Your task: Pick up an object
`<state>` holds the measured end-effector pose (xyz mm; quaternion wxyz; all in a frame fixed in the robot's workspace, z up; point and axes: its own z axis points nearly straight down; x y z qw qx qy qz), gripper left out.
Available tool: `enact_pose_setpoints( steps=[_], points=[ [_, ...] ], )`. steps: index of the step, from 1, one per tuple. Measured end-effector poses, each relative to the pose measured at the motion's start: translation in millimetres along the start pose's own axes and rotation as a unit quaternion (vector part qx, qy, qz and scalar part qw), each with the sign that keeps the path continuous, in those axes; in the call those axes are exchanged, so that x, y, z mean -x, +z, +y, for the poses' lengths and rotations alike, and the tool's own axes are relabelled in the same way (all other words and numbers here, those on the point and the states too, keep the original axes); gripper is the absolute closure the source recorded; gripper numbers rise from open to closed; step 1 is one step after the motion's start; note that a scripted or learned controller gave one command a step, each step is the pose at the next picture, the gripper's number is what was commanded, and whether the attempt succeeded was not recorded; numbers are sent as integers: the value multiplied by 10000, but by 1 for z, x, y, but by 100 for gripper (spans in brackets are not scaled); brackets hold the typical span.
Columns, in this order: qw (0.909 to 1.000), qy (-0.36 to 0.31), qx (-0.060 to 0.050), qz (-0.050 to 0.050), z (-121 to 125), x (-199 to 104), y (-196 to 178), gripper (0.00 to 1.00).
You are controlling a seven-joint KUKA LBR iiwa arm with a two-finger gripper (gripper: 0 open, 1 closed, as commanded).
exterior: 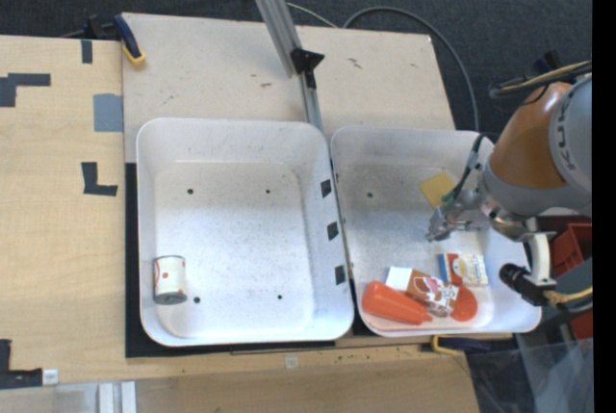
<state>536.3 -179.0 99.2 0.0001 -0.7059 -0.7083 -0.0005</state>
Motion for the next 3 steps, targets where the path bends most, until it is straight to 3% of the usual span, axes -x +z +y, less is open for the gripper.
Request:
enact_pose_setpoints(
  steps=[2, 3],
  points=[
    [10000, 8, 16, -11, -6, -7, -104, 100],
    [10000, -15, -15, 6, -6, -64, -99, 100]
  ],
)
